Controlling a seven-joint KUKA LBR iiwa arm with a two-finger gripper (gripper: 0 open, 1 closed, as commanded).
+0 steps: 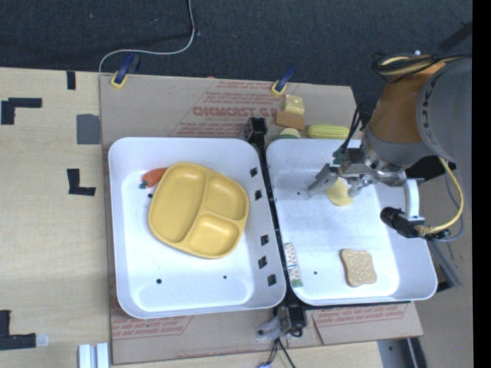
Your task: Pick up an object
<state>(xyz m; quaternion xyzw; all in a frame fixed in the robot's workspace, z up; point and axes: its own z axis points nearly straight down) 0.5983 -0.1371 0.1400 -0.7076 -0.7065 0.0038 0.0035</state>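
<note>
two white bins; in the right bin (pixel 399 282), near its 12 o'clock edge, a small pale yellow object (pixel 339 193) sits at the gripper (pixel 342 176); fingers spread either side of it, nothing clamped; judged light, smooth, rounded, likely to roll or slip; best pinched across its middle; toast slice (pixel 358 267) lies at 5 o'clock, flat, harder to pinch.

dark carpet (pixel 307 21), wooden bench (pixel 46 228); cardboard sheet (pixel 222 110)
</note>
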